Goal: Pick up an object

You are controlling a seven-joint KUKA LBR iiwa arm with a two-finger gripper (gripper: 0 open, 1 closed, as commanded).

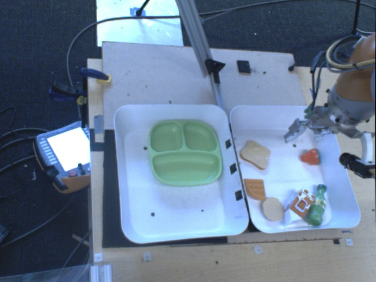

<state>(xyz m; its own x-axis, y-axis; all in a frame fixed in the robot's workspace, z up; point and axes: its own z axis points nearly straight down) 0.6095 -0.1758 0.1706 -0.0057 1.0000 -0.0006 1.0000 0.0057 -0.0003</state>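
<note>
Arm comes in from the right, grey links with the orange band, wrist over the upper right corner of the right-hand shallow white bin [346,213]. Two-finger gripper [294,133] points left and down, above the bin's bare upper floor. Fingers look slightly spread, nothing between them, though they are small in the frame and the gap is hard to read.

Candidates for pickup are all in the right bin:
- small red rounded toy [311,156], below and just right of the gripper tip, closest item, not touching it
- tan slice-of-bread shaped piece [255,155], near the bin's left wall, mid height
- orange square cracker-like piece [255,188], below the bread slice
- beige round flat piece [272,209], just beside the orange square's lower right corner
- orange-and-white patterned small box [302,203], touching or overlapping a green bottle-shaped toy [316,210] near the lower right corner

Left-hand shallow white bin [135,216] holds a light green plastic divided plate [185,153], three compartments, sitting upper centre.

A handheld pendant with a lit screen [64,154] lies on the floor left of the bench.
</note>
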